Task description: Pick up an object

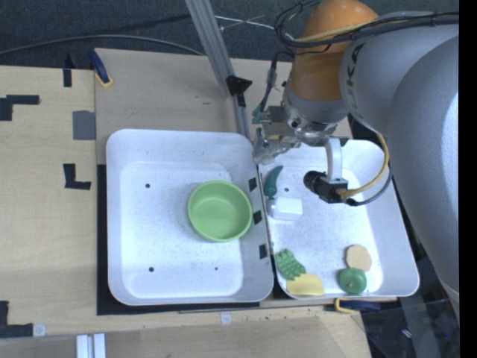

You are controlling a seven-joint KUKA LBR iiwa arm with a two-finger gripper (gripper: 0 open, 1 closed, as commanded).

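My gripper [267,149] hangs over the top left corner of the right bin [391,230], close to the divider between the bins. Just below it lies a small teal curved piece [272,179], and a white block [287,208] lies a little further down. Along the right bin's front edge sit a green ridged piece [289,261], a yellow piece [305,284], a green round piece [352,280] and a tan round piece [358,256]. A light green bowl [219,210] stands upright in the left bin [134,200].
A grey slanted pole [216,51] rises behind the bins, with a black clamp near the gripper. The arm's grey body [417,95] covers the right bin's far right side. A black camera module [322,186] hangs off the wrist over the right bin.
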